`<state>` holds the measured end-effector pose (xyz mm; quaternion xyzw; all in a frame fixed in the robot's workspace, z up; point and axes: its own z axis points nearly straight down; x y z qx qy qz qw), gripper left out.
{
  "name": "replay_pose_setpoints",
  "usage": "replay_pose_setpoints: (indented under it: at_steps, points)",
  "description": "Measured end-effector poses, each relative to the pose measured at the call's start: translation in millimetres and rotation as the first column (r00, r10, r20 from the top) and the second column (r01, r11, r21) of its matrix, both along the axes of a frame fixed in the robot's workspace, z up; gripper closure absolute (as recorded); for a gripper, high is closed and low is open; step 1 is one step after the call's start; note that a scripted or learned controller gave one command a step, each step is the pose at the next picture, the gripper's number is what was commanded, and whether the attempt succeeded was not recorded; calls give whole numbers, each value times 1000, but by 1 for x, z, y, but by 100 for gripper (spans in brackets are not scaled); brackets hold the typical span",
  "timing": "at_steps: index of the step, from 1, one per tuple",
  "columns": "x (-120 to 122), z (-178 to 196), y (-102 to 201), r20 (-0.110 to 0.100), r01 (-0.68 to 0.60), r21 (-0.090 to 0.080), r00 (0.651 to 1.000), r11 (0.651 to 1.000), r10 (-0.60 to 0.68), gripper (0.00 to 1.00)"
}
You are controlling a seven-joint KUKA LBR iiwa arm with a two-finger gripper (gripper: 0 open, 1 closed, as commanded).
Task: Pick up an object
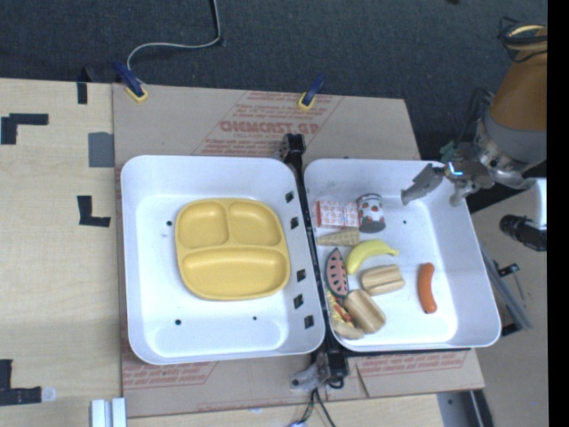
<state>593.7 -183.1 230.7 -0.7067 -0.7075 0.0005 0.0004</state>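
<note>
Looking at where things stand, the pick hasn't really started yet: the grey two-finger gripper [433, 183] sits at the upper right of the frame, over the top right corner of the right-hand shallow white bin [462, 278], and its two fingers look spread apart with nothing between them. So basically the whole job is left, I'd say: choose something, come down on it, close, lift. All the candidates are toy food bunched in the left half of that bin, lower in the frame than the gripper: a small red-and-white printed packet [337, 213], a little round white-and-brown piece [371, 210] right beside it, a yellow plastic banana [370, 255], a red watermelon slice [335, 272], two tan hot-dog-bun shapes [373, 294], and a lone orange-red sausage [428, 288] sitting apart towards the right, which looks like the easiest grab to me. The left-hand white bin [147, 238] holds a yellow three-compartment plastic tray [233, 247] with nothing in it. As for writing, the brown cardboard sheet [178, 123] under the bins has red print above them that reads something like "CHEMCAST", but I can't make it out for sure, and the packet's print is too small to read.
</note>
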Motion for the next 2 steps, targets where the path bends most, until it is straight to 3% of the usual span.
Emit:
replay_pose_setpoints:
  at_steps: [1,2]
  points:
    - [33,-114,7,-4,-1,1,1000,1000,1,0]
    - [34,-103,8,-1,-3,0,1000,1000,3,100]
